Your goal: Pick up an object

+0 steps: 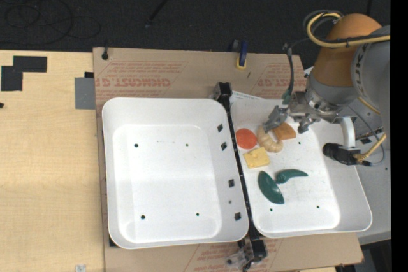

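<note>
We see the gripper (288,122) low in the right bin (347,213), at its far side; its two fingers stand apart, one dark finger to the left and one to the right, with a tan piece (285,132) lying between and just below them; nothing is clamped yet, so we judge the grasp as not made; the objects sit in a cluster at the left-centre of this bin: an orange round (247,136) close by the divider (231,156), a pale piece (271,144) touching the tan one, a yellow block (257,158) just near of them, and a green leaf shape (278,183) nearer still, a little apart; to do the step well, we would keep the fingers straddling the tan piece alone, settle fully down before closing, and lift straight up, since the pale piece touches it and could be dragged or wedged in; the orange round is near the left finger and may be nudged; as for room, the divider and the far wall stand close to the cluster, so sideways motion to the left or far is tight; the right and near parts of the bin floor lie open; the left bin (115,200) offers broad free floor
</note>
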### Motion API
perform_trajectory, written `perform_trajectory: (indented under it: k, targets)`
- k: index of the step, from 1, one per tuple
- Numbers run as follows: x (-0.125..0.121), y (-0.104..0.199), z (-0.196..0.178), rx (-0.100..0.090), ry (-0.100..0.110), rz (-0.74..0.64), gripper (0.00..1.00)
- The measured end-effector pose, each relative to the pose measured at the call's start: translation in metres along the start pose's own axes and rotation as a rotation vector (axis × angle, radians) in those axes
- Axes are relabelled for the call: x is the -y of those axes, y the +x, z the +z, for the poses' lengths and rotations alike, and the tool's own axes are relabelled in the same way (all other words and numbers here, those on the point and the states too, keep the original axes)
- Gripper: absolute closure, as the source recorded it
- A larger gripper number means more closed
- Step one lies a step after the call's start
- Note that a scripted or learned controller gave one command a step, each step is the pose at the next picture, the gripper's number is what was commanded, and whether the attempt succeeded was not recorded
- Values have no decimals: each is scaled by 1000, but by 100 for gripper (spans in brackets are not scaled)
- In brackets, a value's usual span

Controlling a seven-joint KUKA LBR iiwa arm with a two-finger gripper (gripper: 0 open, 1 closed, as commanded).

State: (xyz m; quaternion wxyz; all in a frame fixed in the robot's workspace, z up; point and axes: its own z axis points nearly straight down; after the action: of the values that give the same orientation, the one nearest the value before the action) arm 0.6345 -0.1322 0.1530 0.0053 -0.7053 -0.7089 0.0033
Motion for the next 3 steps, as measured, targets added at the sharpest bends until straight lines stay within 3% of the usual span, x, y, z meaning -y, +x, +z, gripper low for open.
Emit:
perform_trajectory:
  k: [1,2,3]
  targets:
    - [23,17,69,1,-5,7,0]
    - [22,14,56,2,-8,12,100]
    - [46,86,-114,1,-24,-2,100]
